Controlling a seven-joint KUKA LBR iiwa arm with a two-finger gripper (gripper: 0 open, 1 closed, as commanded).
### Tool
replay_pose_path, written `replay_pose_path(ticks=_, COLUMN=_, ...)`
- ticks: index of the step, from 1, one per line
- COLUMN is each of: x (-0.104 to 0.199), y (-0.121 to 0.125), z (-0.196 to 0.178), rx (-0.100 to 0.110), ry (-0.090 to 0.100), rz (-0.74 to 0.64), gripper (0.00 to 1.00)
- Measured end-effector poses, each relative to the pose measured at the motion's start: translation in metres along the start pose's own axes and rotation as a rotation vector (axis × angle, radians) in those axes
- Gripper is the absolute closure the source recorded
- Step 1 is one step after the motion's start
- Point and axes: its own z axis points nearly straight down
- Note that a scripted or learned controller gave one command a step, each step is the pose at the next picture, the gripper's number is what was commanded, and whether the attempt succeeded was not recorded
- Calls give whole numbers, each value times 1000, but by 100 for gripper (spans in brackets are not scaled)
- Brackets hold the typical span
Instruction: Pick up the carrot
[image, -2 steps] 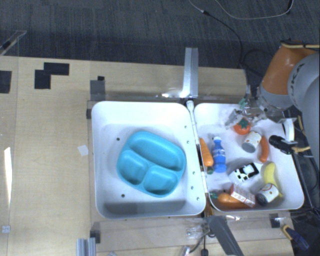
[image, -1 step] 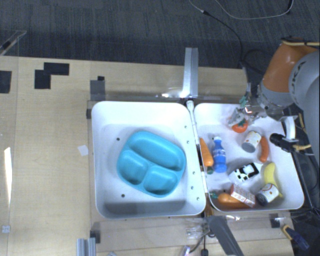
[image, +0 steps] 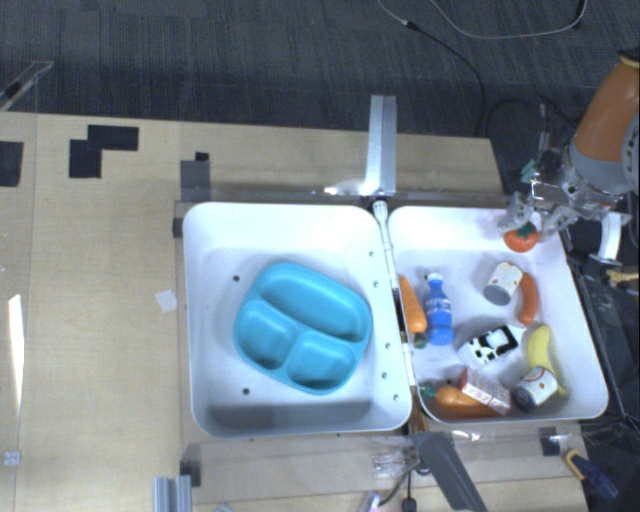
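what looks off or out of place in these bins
The gripper sits at the right bin's far right corner over a small red-orange item, not the carrot, which lies untouched along the divider beside the blue bottle. The right bin is cluttered, while the left bin holds a blue divided tray.

Pincer (image: 524, 222) low, arm (image: 605, 130) at right
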Motion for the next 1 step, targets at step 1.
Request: replay_pose_path(ticks=1, x=67, y=-13, z=67, rx=3, ry=0, rz=390, gripper=100)
